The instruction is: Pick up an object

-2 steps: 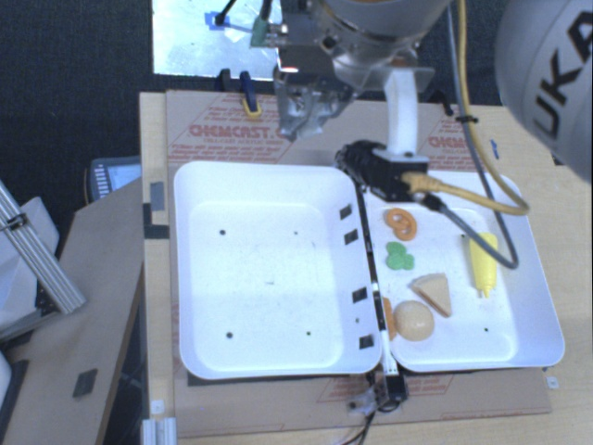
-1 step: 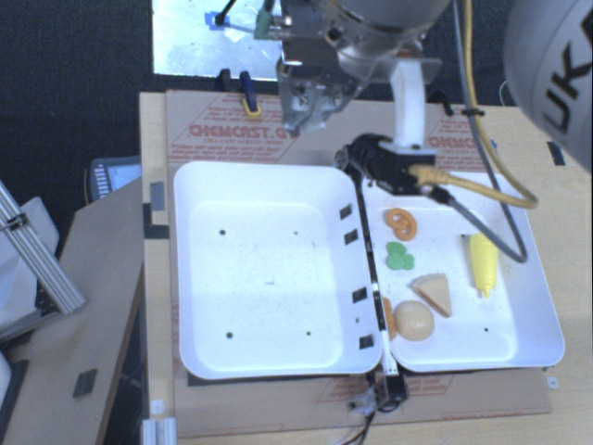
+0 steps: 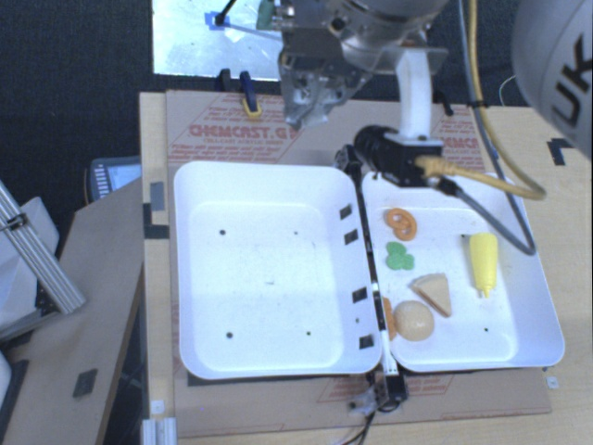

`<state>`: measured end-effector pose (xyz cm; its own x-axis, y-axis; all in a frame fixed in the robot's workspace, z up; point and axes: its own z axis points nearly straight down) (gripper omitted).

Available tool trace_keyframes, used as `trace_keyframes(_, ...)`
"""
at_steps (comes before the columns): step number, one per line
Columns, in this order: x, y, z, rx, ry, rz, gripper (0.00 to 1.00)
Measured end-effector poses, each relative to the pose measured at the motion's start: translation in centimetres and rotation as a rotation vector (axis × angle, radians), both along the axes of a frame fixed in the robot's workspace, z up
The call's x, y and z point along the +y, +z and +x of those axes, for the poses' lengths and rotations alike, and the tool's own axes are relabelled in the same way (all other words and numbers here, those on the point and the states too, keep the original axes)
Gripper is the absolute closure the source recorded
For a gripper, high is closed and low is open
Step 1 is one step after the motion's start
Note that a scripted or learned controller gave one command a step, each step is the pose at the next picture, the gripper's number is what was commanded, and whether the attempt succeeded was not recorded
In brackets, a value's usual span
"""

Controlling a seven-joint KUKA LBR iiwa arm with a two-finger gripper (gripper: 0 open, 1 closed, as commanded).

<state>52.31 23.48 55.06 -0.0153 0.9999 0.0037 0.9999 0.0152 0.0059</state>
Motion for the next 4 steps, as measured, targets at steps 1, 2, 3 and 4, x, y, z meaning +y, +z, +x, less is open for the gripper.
trace_keyframes(1,0.0,0.0,0.0,0.001,0.001,0.0,0.0)
trace_keyframes(2,0.0,1.1,0.0,-0.002,0.005,0.001,1.0)
trace_keyframes(3,0.0,1.1,0.0,-0.001,0.007,0.001,0.0)
trace_keyframes(4,0.0,2.2,0.0,-0.004,0.01,0.002,1.0)
